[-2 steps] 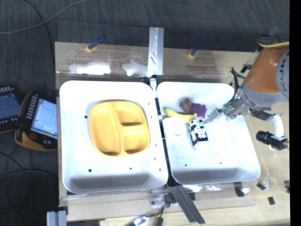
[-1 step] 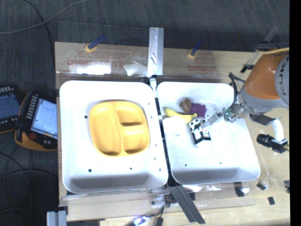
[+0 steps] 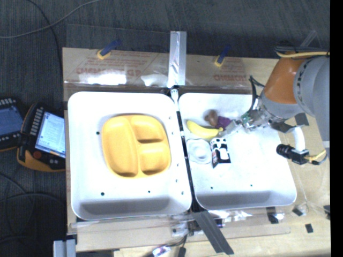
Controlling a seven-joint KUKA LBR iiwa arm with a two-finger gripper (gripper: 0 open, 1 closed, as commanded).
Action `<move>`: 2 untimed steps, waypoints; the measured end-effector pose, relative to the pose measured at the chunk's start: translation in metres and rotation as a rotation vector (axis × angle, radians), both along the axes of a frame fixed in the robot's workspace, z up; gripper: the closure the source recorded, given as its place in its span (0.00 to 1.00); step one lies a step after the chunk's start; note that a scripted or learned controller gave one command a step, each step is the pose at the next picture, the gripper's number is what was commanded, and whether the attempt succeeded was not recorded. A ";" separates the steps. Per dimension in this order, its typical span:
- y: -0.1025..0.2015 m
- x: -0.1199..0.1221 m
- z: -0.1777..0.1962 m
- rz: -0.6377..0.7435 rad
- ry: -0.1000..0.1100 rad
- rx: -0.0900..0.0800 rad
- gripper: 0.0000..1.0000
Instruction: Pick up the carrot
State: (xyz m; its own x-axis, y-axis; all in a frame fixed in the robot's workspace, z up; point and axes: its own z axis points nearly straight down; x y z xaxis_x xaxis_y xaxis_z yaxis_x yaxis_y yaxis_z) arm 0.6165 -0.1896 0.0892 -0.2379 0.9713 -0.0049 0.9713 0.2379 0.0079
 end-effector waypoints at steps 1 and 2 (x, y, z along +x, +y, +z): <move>-0.009 -0.011 0.009 0.248 0.010 -0.002 0.00; 0.053 -0.044 0.002 0.709 -0.004 -0.011 0.00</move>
